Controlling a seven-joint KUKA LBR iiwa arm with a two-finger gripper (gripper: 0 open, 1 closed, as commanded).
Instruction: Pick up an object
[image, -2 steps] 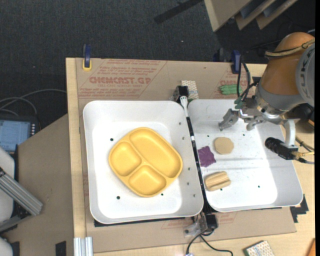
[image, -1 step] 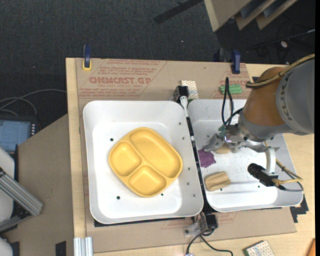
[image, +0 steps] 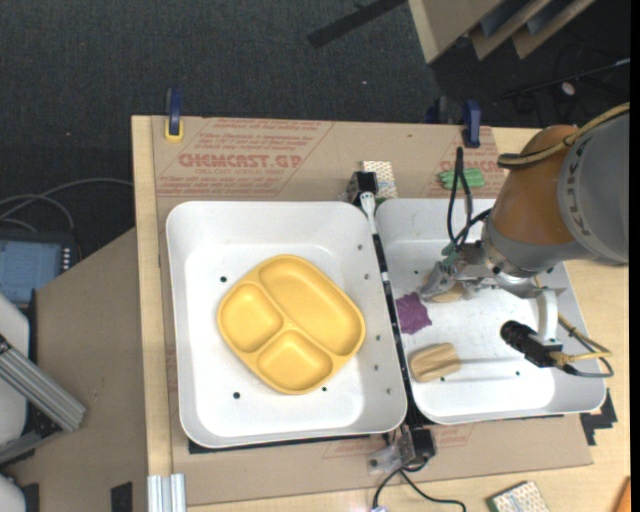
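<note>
Bins, white, shallow: two, side by side on the bench (image: 150, 330); left bin (image: 185, 300), right bin (image: 500, 400).
Yellow divided plate (image: 290, 322): one; three compartments, rounded corners, lying near the centre of the left bin, turned at a slant to its walls.
Purple object (image: 411, 312): one; small, irregular in outline, flat-looking; against the left wall of the right bin, about midway along it.
Tan block (image: 434, 361): one; oblong, pale wood colour; near the front-left corner of the right bin, just below the purple object and apart from it.
Arm (image: 560, 200): one; grey, orange band; over the right bin.
Gripper (image: 448, 282): one; low near the bin's middle, right of the purple object; whether its fingers are apart or together cannot be told.
</note>
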